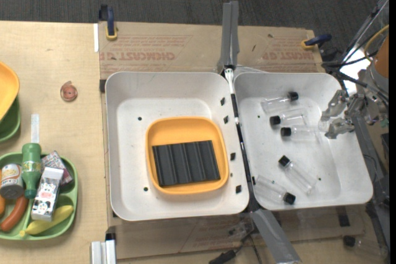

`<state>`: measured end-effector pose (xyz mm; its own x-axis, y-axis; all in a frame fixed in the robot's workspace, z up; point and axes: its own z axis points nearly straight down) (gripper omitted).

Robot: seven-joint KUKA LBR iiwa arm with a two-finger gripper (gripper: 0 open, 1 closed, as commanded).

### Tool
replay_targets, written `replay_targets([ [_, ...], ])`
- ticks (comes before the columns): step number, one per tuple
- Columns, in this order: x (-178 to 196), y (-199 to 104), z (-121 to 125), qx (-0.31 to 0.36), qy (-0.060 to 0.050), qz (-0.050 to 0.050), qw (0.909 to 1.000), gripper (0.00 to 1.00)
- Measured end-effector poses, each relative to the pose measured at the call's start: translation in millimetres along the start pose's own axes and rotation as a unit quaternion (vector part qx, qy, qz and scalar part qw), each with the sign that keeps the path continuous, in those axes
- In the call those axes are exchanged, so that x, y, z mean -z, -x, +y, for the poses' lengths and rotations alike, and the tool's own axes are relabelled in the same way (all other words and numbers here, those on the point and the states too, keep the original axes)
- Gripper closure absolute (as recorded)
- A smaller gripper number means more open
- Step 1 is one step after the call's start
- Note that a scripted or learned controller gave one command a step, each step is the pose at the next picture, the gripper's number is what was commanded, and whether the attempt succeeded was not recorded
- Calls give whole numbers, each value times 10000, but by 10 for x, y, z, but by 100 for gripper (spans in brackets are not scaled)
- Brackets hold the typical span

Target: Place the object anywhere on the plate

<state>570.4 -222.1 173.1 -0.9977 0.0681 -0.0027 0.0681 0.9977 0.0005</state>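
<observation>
Two shallow white bins sit side by side on the tabletop (pixel 49 59). In the left bin (pixel 124 102) an orange plate (pixel 185 127) lies near the centre, and a dark ribbed rectangular piece (pixel 187 162) rests flat on it, covering most of the plate's middle.

The right bin (pixel 346 195) holds several clear plastic vials with black caps, scattered and lying on their sides. Two vials (pixel 279 102) sit toward 12 o'clock of the bin, one more (pixel 296 131) near its centre, another (pixel 296 173) toward 5 o'clock, and the last (pixel 275 190) at about 6 o'clock close to the front wall.

The gripper (pixel 337 115) is over the right bin at roughly 3 o'clock, near the bin's right wall, coming in from the right. Its metallic fingers (pixel 334 127) point toward the bin's interior, but they blur together with cables and the white wall behind, so I cannot tell how far apart they stand or whether anything is between them. The nearest vial lies just at 9 o'clock of the fingers, seemingly apart from them.

At the tabletop's far left, a green tray (pixel 65 216) carries toy food and a small green bottle (pixel 31 165).
</observation>
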Motion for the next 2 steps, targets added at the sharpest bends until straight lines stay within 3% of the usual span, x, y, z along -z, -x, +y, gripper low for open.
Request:
replay_targets([
  [1,627,514,43,1436,-1,-23,9896,100],
  [2,1106,896,56,2169,0,-23,9762,100],
])
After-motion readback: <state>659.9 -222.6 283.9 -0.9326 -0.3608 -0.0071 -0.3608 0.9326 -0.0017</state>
